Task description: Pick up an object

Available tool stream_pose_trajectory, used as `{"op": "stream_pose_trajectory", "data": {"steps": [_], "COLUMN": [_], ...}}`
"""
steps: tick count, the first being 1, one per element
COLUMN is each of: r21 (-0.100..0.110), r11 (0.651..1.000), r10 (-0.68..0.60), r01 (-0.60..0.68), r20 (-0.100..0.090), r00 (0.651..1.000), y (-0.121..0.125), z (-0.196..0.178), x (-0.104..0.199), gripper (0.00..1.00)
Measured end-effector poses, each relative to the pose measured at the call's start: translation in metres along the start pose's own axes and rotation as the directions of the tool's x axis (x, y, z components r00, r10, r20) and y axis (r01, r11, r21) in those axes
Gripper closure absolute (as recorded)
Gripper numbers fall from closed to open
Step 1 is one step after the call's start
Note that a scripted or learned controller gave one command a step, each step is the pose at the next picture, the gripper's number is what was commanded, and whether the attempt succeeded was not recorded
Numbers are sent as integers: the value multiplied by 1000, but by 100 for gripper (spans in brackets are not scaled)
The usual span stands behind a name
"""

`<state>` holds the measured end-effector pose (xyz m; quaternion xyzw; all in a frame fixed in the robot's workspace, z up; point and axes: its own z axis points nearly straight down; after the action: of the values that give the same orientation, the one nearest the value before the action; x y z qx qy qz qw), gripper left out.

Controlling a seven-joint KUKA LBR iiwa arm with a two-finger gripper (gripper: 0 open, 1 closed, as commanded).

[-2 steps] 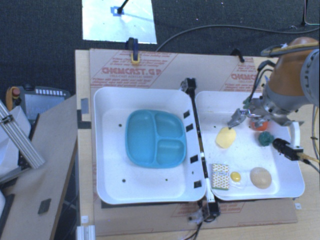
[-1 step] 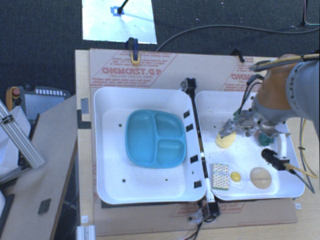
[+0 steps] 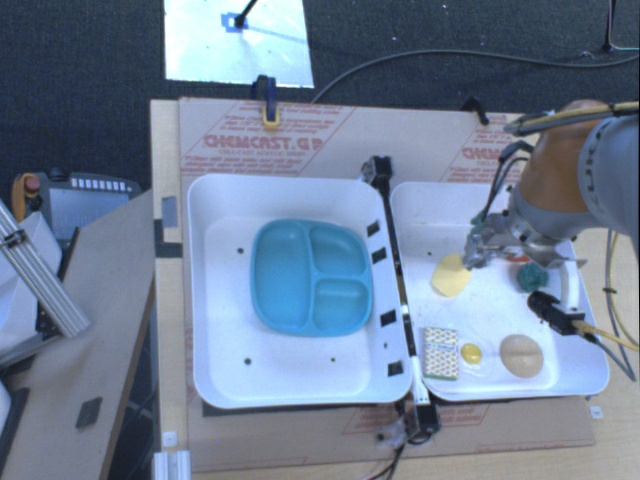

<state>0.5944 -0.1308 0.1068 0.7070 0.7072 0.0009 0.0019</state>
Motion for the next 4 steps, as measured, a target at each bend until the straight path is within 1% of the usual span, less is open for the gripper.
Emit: {"op": "stream_pose_trajectory", "data": {"steps": [1,2,3,4], "r21": [-1,-2,-4,2], "r11": [1000,1000,1000,1000], "r10": [-3,-1,-4,-7], "r01": [3,1,4,7], "r20": [0,1,1,-3], "r00": [1000,1000,1000,1000], "y": [5,3,5,-17], "z": [-44,-97,-152,-156], "x": [-1,-11,-12,34], "gripper": [100,100,100,100]}}
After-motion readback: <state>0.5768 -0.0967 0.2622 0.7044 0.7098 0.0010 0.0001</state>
